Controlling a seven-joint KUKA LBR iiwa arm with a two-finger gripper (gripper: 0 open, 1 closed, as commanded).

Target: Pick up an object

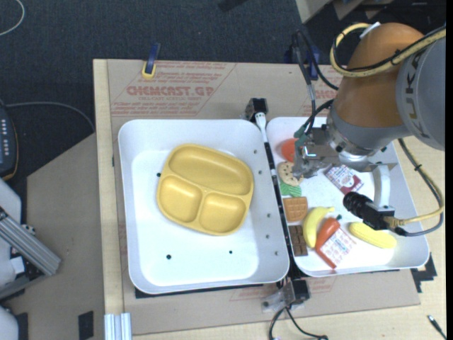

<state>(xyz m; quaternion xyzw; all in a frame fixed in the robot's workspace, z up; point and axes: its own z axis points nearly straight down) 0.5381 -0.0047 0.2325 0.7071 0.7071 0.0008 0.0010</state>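
**A:** Camera view, looking down: where do you sit?

**B:** My gripper hangs low over the right bin, near its left wall, at the far end of a row of small things. I reach in from the right.

**A:** Wide or narrow?

**B:** I cannot tell; my wrist hides too much. I see nothing held.

**A:** What is closest?

**B:** A round cookie lies just beside me, toward the left wall, with a green piece touching its near edge. A red round piece sits just beyond the cookie.

**A:** And nearer the camera?

**B:** A square waffle, then a brown bar along the wall. Next to them lie a banana and an orange pepper, touching each other, with a red and white packet below the pepper. Another packet lies under my wrist. A second yellow fruit rests well to the right.

**A:** The left bin?

**B:** It holds a yellow divided plate, well apart from me.
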